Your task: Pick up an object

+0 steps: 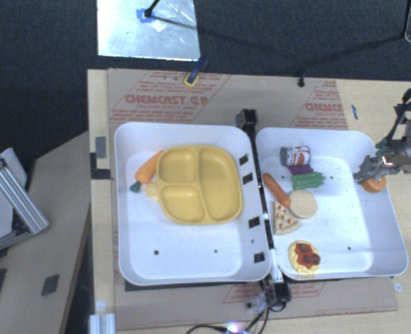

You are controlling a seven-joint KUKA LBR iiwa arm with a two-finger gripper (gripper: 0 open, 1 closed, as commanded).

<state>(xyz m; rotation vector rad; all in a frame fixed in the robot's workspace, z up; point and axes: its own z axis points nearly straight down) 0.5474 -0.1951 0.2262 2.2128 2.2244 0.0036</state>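
Observation:
My gripper reaches in from the right and hangs over the right rim of the right bin. A small orange object shows just under its tip, partly hidden by it. I cannot tell whether the two touch. Further left in this bin lie a small can, a green piece, a red-orange sausage, a round beige disc, a pizza slice and a small plate of spaghetti.
The left bin holds a yellow divided plate with a carrot at its left side. A black divider runs between the bins. Cardboard lies under both bins, and a metal sheet lies beyond the bench.

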